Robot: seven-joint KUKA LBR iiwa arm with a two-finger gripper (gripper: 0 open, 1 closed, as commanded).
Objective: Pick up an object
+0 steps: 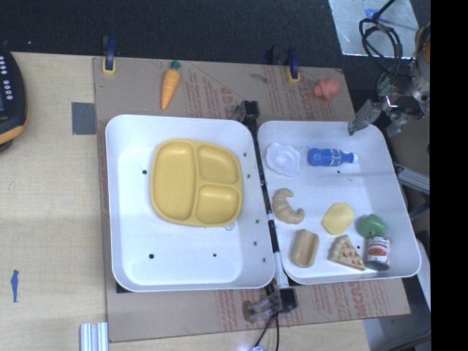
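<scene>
Nothing has been picked yet: every object lies loose in the right bin [391, 189], with the jar [377, 252], pizza slice [346, 254] and bread roll [304, 247] along its near side, and the yellow lump [338, 218], green ball [371, 224] and croissant [287, 205] just behind them. Farther back lie a clear lid [283, 159] and the likeliest target, a small blue bottle [330, 156] on its side. The gripper [379, 112] hovers over the bin's far right corner, visibly spread and holding nothing.

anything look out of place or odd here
Two things lie outside the bins: a toy carrot on the board above the left bin, and a small pink object above the right bin. The blue bottle lies on its side. Nothing looks spilled or broken.
</scene>
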